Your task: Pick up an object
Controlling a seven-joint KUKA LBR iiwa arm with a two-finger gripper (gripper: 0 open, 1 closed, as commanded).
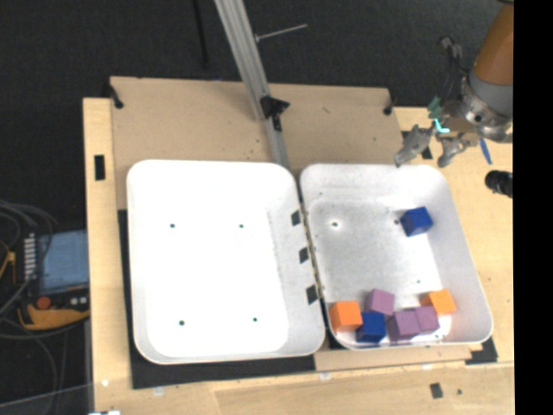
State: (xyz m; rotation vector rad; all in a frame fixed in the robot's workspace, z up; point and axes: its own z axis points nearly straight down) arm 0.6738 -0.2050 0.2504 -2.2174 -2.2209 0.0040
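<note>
Camera view places the end effector (430, 148), fingers spread and holding nothing, above the right bin's (462, 232) far rim. Nearest target: the lone blue cube (416, 220). Centre over it, descend vertically, then close.

No legible text or labels.

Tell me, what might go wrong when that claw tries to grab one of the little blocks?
The two-finger gripper hangs over the far rim of the right white bin, so a straight descent might hit that rim. The lone blue cube looks the easiest target. The orange, purple and blue cubes clustered at the near wall sit tightly together, so fingers may nudge neighbours or close on nothing.
</note>
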